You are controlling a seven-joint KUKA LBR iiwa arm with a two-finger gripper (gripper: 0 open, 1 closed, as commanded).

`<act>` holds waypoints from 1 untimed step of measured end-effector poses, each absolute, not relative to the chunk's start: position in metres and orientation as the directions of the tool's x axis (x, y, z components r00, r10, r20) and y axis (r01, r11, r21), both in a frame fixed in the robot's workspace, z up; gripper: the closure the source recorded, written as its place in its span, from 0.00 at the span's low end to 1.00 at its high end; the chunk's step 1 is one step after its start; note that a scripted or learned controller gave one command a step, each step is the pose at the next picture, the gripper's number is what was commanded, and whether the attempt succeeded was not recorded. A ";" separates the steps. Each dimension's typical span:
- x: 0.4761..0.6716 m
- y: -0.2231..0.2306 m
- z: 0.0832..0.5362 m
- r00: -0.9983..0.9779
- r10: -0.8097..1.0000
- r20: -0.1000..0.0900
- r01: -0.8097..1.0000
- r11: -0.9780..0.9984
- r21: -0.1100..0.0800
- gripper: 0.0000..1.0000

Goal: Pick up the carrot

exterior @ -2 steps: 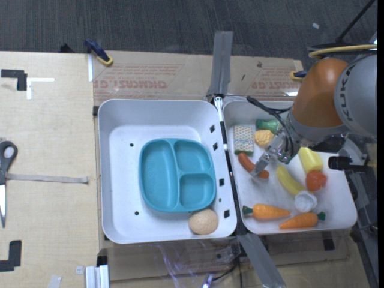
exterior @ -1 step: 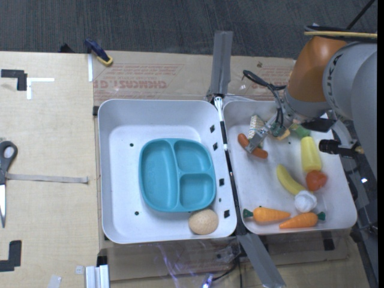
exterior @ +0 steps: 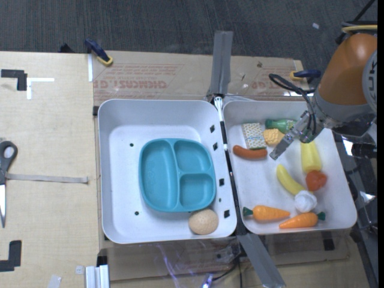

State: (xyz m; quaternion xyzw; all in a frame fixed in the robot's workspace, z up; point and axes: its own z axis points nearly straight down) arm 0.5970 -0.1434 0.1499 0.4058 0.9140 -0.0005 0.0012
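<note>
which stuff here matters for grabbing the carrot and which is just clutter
For the job: carrot, second carrot, claw.

Just lying about: blue tray, sausage, banana, corn, tomato, beige ball, scissors.

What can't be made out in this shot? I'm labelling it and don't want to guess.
- Gripper, camera view: too small and dark to tell whether it is open or shut, or touching anything.
- Green item: partly covered by the wrist, so its kind is unclear.
- White item beside the two carrots: too small to identify.
- Scissors: cut off by the left edge.
</note>
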 end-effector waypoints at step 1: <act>0.618 -0.115 0.103 -0.661 0.750 -0.017 0.750 0.661 0.012 0.00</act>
